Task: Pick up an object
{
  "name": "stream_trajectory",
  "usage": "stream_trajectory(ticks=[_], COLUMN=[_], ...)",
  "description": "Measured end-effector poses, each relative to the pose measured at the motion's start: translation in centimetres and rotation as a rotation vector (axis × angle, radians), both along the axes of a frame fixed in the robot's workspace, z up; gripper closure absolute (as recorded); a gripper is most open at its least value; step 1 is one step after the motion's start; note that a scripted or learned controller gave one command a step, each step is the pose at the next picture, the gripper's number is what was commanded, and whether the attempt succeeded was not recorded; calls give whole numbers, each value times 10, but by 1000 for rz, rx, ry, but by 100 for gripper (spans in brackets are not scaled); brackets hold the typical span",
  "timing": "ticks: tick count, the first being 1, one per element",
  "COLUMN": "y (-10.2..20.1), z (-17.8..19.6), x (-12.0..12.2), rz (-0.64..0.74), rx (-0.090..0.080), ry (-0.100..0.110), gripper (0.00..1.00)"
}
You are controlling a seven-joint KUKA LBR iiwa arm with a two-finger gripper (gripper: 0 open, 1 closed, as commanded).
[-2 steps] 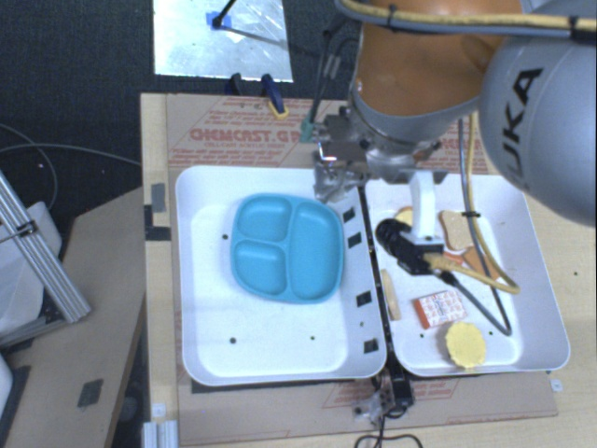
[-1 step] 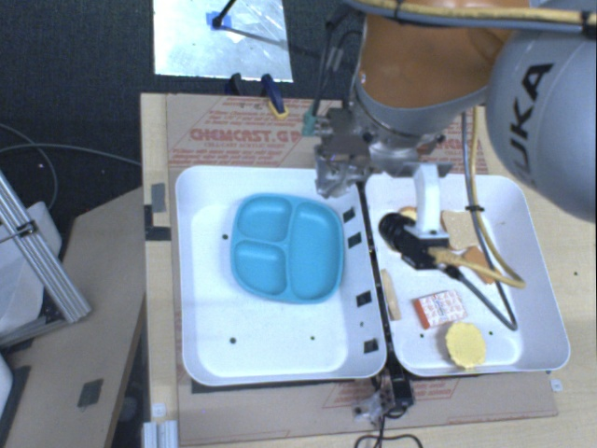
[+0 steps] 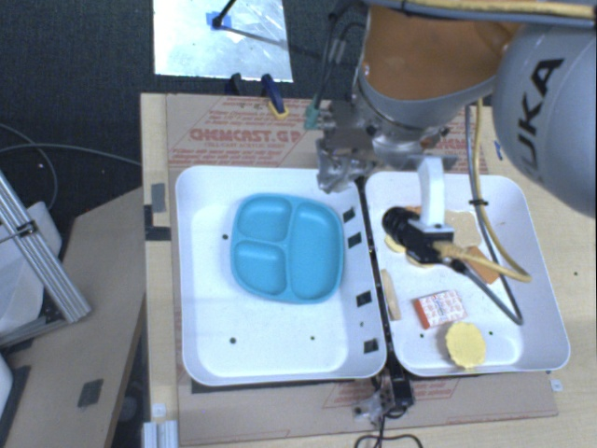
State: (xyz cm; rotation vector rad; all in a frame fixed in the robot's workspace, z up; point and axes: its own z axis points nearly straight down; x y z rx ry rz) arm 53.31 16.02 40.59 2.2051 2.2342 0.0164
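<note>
My gripper (image 3: 336, 177) hangs over the far end of the divider between the two bins, at the top right corner of the left bin (image 3: 189, 278). Nothing shows between its tips. A blue divided plate (image 3: 284, 248) lies in the middle of the left bin, down and to the left of the gripper. In the right bin (image 3: 546, 292) lie a small red and white box (image 3: 438, 307), a round yellow piece (image 3: 465, 343) near the front, and a thin wooden stick (image 3: 392, 297) along the divider. A tan flat piece (image 3: 462, 222) is partly hidden by the arm's gear.
The grey and orange arm (image 3: 438, 35) covers the back of the right bin. Both bins sit on a cardboard sheet (image 3: 233, 133). A shiny foil sheet (image 3: 219, 26) lies behind it, and a metal frame (image 3: 33, 250) stands at the left.
</note>
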Motion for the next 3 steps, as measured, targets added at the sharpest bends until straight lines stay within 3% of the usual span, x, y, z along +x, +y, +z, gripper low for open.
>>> stream_trajectory(ticks=[1, 2, 3], y=[79, 24, -54], z=[-92, -117, 63], x=[-9, -48, -45], rz=[-3, -16, -19], rx=[-6, -8, -1], ry=[16, 14, -12], gripper=[100, 100, 100])
